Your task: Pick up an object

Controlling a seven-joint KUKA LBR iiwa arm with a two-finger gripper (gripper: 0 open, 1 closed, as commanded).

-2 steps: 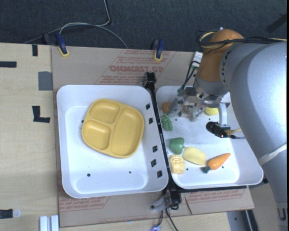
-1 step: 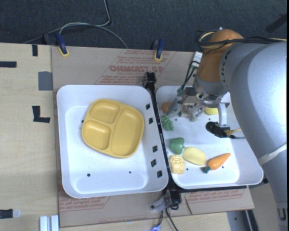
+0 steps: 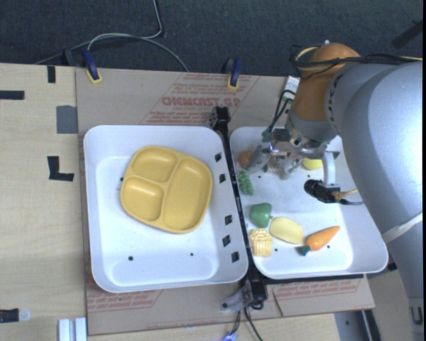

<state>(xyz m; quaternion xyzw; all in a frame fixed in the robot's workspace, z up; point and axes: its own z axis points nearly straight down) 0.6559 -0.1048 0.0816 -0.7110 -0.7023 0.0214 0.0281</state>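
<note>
Jaws [image 3: 280, 163] blurred among toys in right bin [image 3: 355, 261]

yellow plate [image 3: 166, 188] — orange carrot [image 3: 321, 238]

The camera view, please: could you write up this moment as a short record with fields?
left bin: holds a yellow divided plate
right bin: toy food, including a green pepper, corn cob, yellow lemon-like piece, carrot
gripper: low over the far end of the right bin
grasp: cannot be told from this view
arm: reaches in from the right
</note>
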